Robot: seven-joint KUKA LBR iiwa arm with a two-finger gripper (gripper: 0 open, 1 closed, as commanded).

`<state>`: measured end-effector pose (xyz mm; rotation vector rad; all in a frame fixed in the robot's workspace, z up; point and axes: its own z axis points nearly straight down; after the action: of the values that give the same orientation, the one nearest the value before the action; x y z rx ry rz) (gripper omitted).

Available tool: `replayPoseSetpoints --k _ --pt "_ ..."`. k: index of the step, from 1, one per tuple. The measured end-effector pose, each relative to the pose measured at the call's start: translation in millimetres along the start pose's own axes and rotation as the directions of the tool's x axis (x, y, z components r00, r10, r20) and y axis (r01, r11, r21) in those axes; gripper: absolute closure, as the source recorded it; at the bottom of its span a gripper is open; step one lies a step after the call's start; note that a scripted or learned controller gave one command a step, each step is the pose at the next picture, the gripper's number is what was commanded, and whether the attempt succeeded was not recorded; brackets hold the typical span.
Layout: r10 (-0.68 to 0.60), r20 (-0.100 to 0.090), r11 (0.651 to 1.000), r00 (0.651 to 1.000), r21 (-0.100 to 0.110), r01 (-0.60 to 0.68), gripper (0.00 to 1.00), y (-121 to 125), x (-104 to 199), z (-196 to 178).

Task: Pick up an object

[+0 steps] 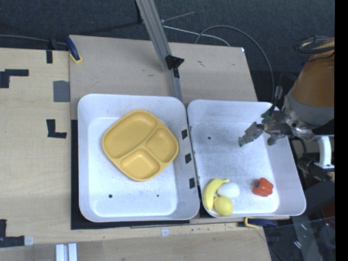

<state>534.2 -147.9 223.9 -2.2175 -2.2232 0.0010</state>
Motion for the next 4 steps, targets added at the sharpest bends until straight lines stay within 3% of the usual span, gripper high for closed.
replayPoseSetpoints --k 1,3,4 --pt "0.000 0.000 1.000 1.000 0.000 0.000 0.00 0.0 -0.1 0.0" --pt "0.001 -0.001 1.000 1.000 0.007 -0.001 0.00 0.2 10.3 107.3" --pt "0.001 0.001 1.000 1.000 -0.001 -0.001 0.00 0.4 10.5 134.3"
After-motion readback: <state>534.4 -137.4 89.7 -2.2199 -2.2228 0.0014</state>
